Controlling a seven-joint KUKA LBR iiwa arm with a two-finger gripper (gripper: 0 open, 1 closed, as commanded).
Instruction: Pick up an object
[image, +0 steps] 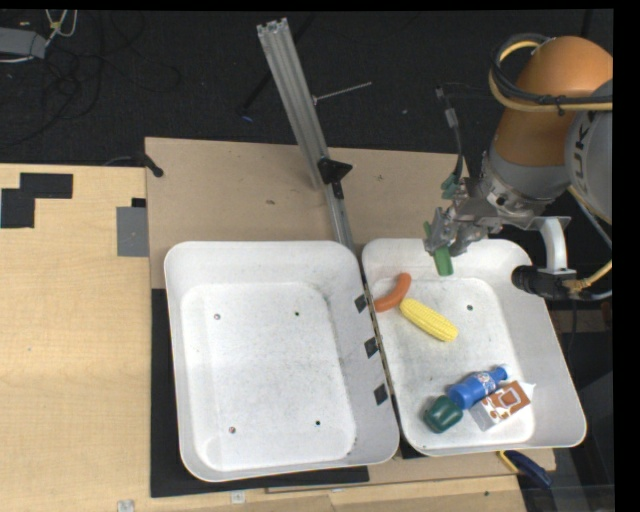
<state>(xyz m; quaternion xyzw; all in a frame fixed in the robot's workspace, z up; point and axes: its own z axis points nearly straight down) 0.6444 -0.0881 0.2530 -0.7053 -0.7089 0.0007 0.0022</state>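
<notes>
**Right bin stocked, claw raised over its far edge with a small green piece**

Item 1: grey arm with orange band (555, 75), entering from the right of the camera view; its claw (446, 248) hangs above the far rim of the right shallow white plastic bin (560, 400), and a small green block-like object (443, 263) shows between the fingertips, so the claw reads as pinching that piece; the piece sits clear of the bin floor, which suggests a lift already made, though how firm the hold is cannot be judged.

Item 2: orange sausage-shaped toy (392, 293), lying near the bin's left wall, just beside a yellow corn-cob toy (429, 320); both loose and flat on the floor, well apart from the claw.

Item 3: blue plastic bottle (477, 386), lying on its side in the near corner; a dark green rounded object (441, 413) touches its lower end; a brown-and-white printed carton (503, 404) lies against its other side; this cluster is crowded, likely a harder pick than a lone piece.

Item 4: left shallow white plastic bin (190, 300), side by side with the right one and joined by black clips (371, 345) along the shared edge.

Item 5: tan wooden counter (230, 190), carrying both bins; a slanted aluminium rail (300, 110) rises behind them.
</notes>
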